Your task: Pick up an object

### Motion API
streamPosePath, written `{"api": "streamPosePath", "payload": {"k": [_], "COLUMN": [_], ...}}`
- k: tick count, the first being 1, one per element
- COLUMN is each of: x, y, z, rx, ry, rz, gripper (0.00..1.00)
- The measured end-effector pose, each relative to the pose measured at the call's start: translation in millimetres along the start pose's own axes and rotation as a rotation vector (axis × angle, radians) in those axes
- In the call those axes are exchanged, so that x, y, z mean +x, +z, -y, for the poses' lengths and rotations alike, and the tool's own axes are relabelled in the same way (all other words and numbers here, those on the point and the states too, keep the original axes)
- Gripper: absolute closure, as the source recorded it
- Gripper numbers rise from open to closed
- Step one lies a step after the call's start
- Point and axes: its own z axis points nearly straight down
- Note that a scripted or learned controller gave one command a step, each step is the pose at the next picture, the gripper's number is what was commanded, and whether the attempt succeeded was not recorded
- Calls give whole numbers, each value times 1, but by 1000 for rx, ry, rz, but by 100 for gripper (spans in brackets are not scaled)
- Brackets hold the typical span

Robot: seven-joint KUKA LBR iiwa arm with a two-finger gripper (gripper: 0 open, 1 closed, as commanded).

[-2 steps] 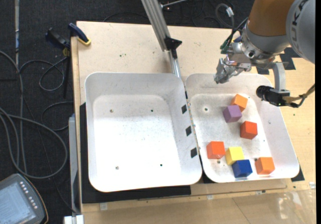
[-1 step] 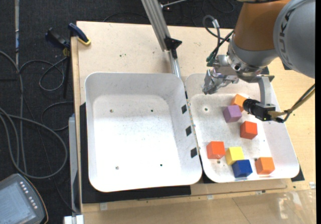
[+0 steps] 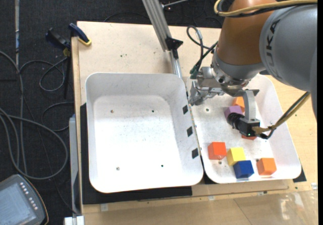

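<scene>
I see the gripper (image 3: 197,96) low over the far left edge of the right bin (image 3: 211,127), but I cannot tell how its jaws stand. A purple block (image 3: 233,111) lies mid-bin. A red-orange block (image 3: 217,150), yellow block (image 3: 234,155), blue block (image 3: 243,169) and orange block (image 3: 266,166) sit along the near edge.

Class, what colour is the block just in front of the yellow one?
Blue block, best seen in the camera view.

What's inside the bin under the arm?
In front: red-orange cube, yellow cube, blue cube, orange cube. A purple block and an orange piece lie partly under the arm, which hides the far end.
</scene>
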Motion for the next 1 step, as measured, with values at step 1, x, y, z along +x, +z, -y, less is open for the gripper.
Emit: {"api": "streamPosePath", "payload": {"k": [1], "x": [56], "y": [18], "z": [19], "rx": [1], "ry": [-1], "rz": [0], "gripper": [100]}}
